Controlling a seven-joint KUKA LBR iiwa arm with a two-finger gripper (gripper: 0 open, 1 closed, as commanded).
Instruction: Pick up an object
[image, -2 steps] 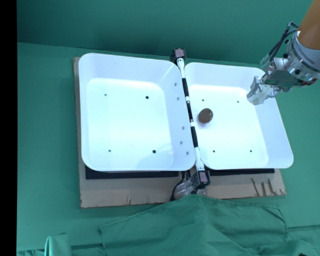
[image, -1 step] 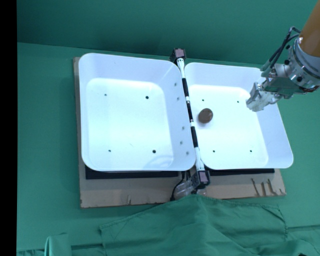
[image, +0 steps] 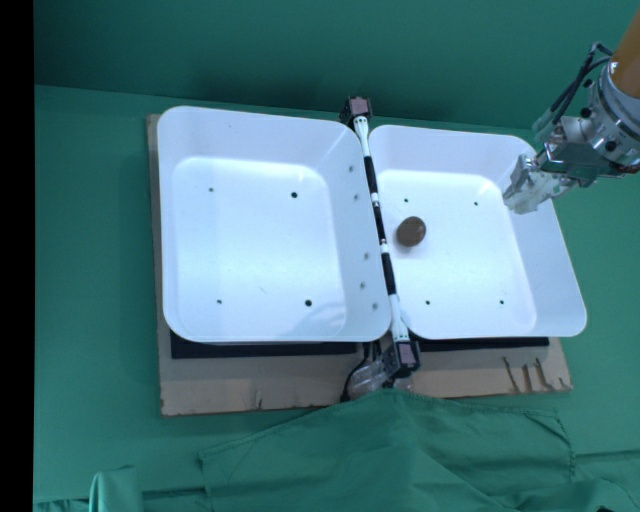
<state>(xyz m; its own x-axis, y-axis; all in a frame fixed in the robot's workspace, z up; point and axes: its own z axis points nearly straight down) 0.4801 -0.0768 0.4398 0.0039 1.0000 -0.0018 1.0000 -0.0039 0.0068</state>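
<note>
Two white bins sit side by side: the right bin (image: 545, 290) holds 1 brown round object (image: 411, 231) near its left wall, the left bin (image: 180, 200) shows bare floor w/ small holes, both on cardboard (image: 240, 398) over a green-cloth worktop (image: 90, 250), and the claw (image: 524, 190) hangs over the right bin's upper right edge, its state I cannot tell.

The arm (image: 612, 105) shows as a grey metal wrist section with an orange band (image: 629, 55) above it at the top right corner. Dark cables (image: 572, 88) loop down its left side in thin curves. Below the band the housing is silvery grey, blocky, with flat faceted plates and small dark recesses. The end effector (image: 524, 190) is pale grey and boxy, its faces catching light; finer details such as screws are too small to tell.
</note>
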